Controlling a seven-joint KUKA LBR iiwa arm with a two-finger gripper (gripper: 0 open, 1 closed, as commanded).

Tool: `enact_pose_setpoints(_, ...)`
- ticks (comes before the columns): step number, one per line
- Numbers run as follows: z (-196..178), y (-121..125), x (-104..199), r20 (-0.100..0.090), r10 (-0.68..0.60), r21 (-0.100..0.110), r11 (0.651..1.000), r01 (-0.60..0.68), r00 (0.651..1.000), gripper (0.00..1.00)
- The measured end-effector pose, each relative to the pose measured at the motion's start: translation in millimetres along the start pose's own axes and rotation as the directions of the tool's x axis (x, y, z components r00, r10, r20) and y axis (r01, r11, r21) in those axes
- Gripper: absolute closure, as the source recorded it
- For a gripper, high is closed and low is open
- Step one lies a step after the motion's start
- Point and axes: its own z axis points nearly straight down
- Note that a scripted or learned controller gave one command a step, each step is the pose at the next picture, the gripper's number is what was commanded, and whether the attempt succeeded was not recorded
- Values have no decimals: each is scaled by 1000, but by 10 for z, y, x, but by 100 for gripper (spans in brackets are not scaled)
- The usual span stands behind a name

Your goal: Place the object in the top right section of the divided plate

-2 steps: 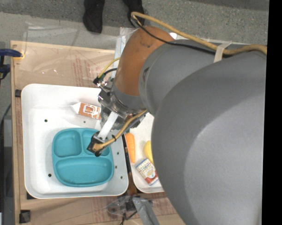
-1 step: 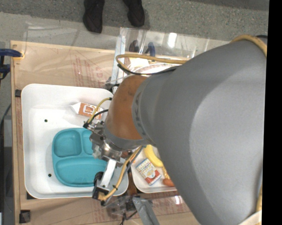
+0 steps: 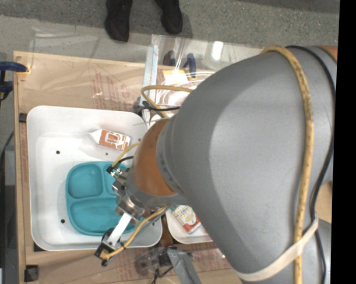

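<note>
Camera view is being dominated by the grey arm [image 3: 253, 158], which is being extended from the right of the frame across both white bins. The left bin [image 3: 44, 134] is being shown in the left half of the frame on the tabletop [image 3: 69, 85], and a teal divided plate [image 3: 85, 202] is lying in its lower middle part. A small orange-and-white carton [image 3: 111, 139] is lying on its side on the bin floor, just above the plate toward the upper middle of the frame and apart from the plate's rim. The orange band [image 3: 148, 166] above the wrist is being held over the plate's right edge, so that part of the plate is being hidden. The end effector [image 3: 121, 195] is being covered largely by the wrist, and whether it is apart or together cannot be told. A printed packet [image 3: 186, 217] is lying in the right bin [image 3: 175, 231], near the lower middle of the frame.
</note>
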Motion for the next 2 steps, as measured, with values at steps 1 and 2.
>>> enact_pose_setpoints(1,-525,326,937,-2,-63,-2,998,63,998,100)
enact_pose_setpoints(2,-727,921,350,-1,-127,0,992,127,992,100)
